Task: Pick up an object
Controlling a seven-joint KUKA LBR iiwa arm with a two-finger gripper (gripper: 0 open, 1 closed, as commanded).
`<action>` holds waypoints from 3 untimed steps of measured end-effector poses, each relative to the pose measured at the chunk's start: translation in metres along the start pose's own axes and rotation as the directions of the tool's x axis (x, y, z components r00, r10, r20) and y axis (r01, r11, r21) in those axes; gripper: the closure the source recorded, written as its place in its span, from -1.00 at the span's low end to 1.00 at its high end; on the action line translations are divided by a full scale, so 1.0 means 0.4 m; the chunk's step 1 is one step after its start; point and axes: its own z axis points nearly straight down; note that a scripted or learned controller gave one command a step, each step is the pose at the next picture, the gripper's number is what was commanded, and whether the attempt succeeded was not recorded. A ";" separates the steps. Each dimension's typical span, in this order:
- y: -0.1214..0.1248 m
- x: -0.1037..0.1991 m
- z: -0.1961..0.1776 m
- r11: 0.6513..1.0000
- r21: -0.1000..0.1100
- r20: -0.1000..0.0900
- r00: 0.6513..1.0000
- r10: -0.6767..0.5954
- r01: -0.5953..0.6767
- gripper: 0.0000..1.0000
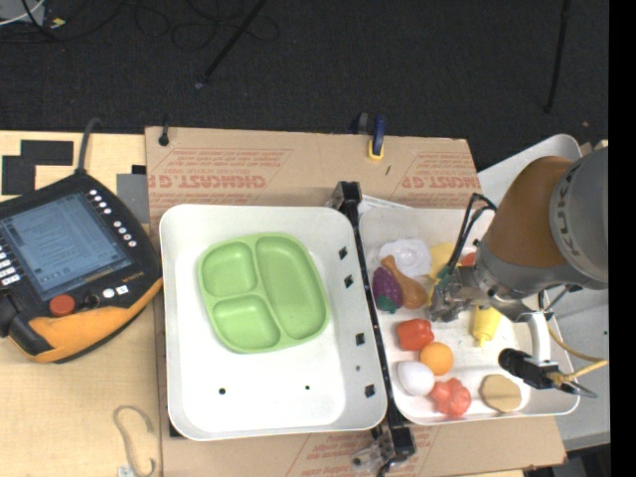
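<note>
The right bin (393,405) holds several toy foods. A purple eggplant (386,288) lies beside a brown drumstick (405,278), with a white piece (402,253) and a yellow piece (442,258) behind them. Nearer the front are a red pepper (413,334), an orange ball (435,357), a white egg (414,378), a red berry (451,397), a tan lump (501,393) and a yellow piece (484,324). My gripper (443,302) is low in this bin, just right of the drumstick and above the red pepper. Nothing shows between its tips.
The left bin (189,386) carries a green divided plate (263,292). A black divider (363,306) runs between the bins. A control pendant (70,256) lies on the bench at the far left. The arm's grey and orange body (537,232) covers the right bin's far right corner.
</note>
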 end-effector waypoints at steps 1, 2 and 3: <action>-0.010 -0.002 -0.153 1.000 -0.004 0.002 1.000 -0.003 0.003 1.00; 0.007 0.010 -0.302 1.000 -0.008 0.003 1.000 -0.005 0.005 1.00; 0.014 0.016 -0.330 1.000 -0.010 0.001 1.000 -0.015 0.015 1.00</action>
